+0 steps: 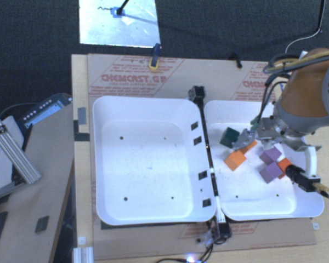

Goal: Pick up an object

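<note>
Claw [245, 141] of mine hangs low in the right bin [263, 210]; whether it is apart or together, I cannot tell. Orange block [235, 159] lies just below-left of it, green block [229, 136] just left.

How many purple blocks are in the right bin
2. One purple block lies beside the gripper; the other purple block sits just below it, nearer the front wall. The arm may hide more.
</note>
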Tool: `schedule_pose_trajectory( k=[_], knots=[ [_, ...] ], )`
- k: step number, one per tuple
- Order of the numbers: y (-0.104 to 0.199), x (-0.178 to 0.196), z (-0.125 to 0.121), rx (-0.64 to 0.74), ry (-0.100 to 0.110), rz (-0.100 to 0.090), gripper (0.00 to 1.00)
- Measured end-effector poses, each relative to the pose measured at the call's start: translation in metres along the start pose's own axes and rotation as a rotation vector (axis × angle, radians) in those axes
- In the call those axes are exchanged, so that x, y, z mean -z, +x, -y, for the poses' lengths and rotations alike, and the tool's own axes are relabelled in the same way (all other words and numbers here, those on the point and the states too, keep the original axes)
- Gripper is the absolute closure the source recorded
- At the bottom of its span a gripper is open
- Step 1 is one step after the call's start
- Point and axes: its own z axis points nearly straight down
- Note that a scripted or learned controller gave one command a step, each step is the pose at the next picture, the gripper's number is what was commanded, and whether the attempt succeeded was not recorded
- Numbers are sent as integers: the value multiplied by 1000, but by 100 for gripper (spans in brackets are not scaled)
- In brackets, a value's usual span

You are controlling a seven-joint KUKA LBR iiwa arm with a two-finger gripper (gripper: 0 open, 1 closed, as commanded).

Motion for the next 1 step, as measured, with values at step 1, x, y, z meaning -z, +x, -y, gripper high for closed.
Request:
schedule_pose_trajectory(
  k=[1],
  knots=[
    [-1, -111, 28, -3, 8, -1, 0]
  ],
)
